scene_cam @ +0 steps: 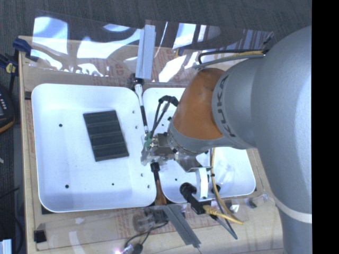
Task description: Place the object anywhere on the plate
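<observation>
Grey arm (265, 105), orange-banded, over right-hand bin (241, 187).
We record the arm reaching in from the right above that bin, its gripper (154, 155) near the divide between bins; we cannot tell the gripper's state. We list a dark ribbed plate (106, 135) lying flat in the left bin (53, 168), well apart from the gripper.

left bin (53, 142): smooth white plastic, slight sheen
right bin (241, 176): same smooth white plastic, glossy where light falls
plate (106, 135): dark grey, matt, ribbed surface in three bands
arm (265, 99): smooth grey casing, satin finish; orange band glossy
end effector (153, 155): bare metal parts, dull shine
tabletop (95, 224): pale, wood-like, matt
clear sheet (106, 41): transparent, glossy, reflecting light
</observation>
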Tool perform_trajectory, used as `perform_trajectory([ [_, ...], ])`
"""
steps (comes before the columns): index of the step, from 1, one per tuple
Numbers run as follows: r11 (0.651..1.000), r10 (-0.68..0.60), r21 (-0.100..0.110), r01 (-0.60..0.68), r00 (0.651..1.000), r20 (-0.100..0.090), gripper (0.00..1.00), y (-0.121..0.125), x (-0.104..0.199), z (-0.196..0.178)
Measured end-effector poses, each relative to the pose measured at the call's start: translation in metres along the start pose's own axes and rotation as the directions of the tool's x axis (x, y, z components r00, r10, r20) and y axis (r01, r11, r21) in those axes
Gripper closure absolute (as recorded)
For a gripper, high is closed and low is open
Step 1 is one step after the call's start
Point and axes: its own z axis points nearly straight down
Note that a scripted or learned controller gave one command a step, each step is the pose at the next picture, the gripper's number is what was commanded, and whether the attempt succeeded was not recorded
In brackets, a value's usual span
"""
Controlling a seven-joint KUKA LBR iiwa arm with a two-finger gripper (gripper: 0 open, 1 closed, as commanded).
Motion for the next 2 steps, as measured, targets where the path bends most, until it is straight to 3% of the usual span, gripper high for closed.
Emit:
perform_trajectory([
  [1, 0.970, 0.244, -0.003, -0.244, 0.970, 0.002, 1.00, -0.004, 0.071, -0.038],
  [2, 0.875, 0.484, -0.002, -0.484, 0.875, 0.004, 1.00, 0.020, 0.140, -0.019],
])
